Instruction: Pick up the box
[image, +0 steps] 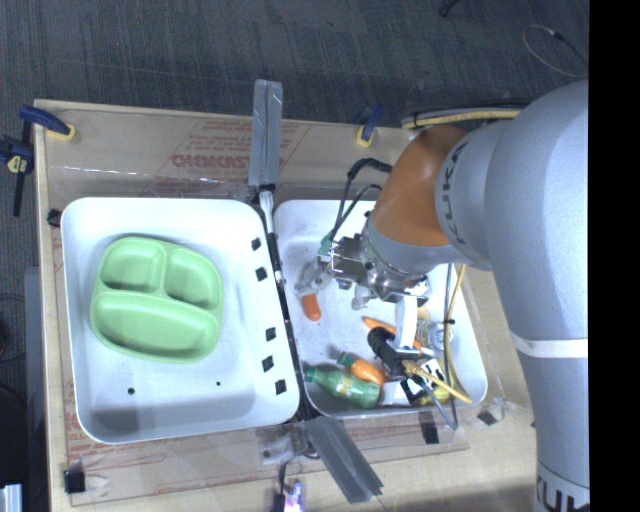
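Observation:
My gripper (322, 276) reaches down into the left half of the right bin (290, 225), under the grey wrist with its orange band. Just below its tip lies a small orange piece (312, 307). A pale upright box-like thing (406, 322) stands to the right of the gripper, partly hidden by the wrist; I cannot make out its faces. Nothing shows between the gripper's tips.
At the right bin's near wall lie a green bottle (338, 384), an orange item (366, 372) and some yellow pieces (440, 392). Another orange piece (377, 324) sits mid-bin. The left bin (80, 215) holds a green divided plate (157, 297).

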